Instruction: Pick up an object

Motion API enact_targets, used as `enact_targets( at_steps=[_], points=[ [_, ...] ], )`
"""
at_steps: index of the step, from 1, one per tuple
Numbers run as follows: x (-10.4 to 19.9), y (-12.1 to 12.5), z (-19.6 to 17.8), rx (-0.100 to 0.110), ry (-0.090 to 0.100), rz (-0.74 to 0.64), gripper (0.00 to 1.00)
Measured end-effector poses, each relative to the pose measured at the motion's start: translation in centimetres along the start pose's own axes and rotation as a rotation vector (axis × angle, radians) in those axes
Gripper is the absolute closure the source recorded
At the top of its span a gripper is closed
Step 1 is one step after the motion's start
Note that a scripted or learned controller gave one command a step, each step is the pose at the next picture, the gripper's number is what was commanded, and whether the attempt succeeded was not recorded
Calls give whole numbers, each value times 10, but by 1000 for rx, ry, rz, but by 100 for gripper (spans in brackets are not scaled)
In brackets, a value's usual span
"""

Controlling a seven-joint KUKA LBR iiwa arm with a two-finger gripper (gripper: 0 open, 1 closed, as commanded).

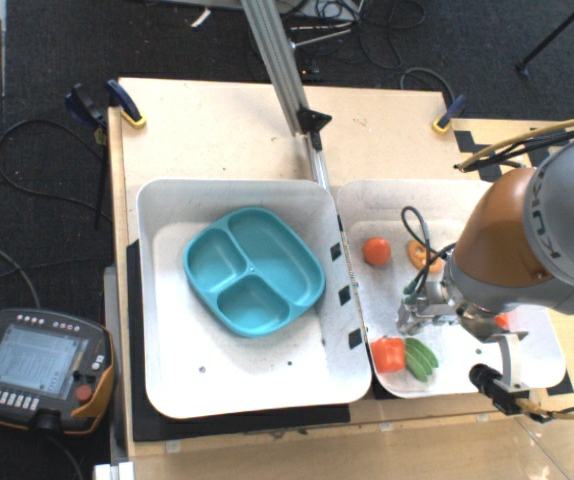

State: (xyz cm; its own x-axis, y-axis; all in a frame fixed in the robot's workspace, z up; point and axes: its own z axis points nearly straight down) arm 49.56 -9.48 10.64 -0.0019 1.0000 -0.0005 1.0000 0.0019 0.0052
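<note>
— Where is the gripper (419,313)?
— Low in the right bin (387,203); its finger state cannot be told.
— And the objects?
— Red block (389,354) and green vegetable (422,358) lie just below; red ball (376,251) above-left.

Red tomato (376,252), red-and-green vegetables (405,356) in right bin (367,193).

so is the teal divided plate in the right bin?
No, the teal divided plate lies in the left bin; the right bin holds the small food items.
</note>
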Motion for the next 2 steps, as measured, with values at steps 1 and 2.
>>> enact_targets(
  at_steps=[1, 2],
  points=[
    [0, 0, -9, -1, 0, 1, 100],
    [0, 1, -19, -1, 0, 0, 100]
  ],
)
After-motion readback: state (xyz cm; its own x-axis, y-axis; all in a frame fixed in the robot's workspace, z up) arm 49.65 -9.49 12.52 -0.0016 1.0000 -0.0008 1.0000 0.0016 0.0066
